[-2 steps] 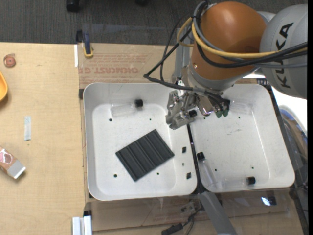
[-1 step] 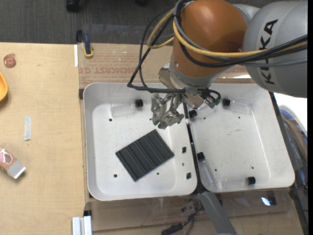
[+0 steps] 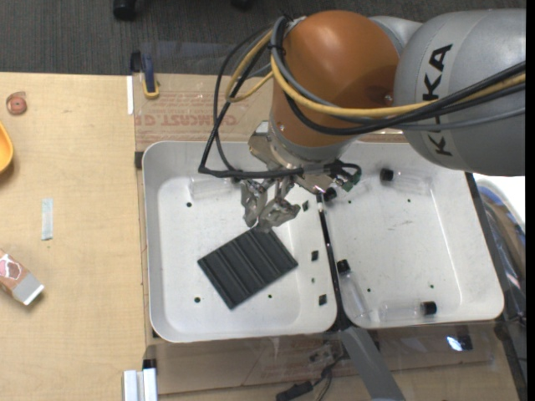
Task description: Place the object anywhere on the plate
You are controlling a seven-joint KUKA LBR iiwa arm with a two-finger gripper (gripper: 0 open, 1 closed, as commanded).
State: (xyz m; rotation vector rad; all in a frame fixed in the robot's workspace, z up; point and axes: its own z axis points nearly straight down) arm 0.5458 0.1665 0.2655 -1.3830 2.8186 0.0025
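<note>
Claw [image 3: 267, 210], grip state unreadable, hovers above the dark ribbed plate [image 3: 247, 266].

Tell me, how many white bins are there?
2. The left bin holds the dark ribbed plate, under the gripper. The right bin sits beside it, touching; the arm covers part.

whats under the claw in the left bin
A dark ribbed plate lies flat on the left bin floor, just below the claw. The arm covers the bin's back part.
</note>
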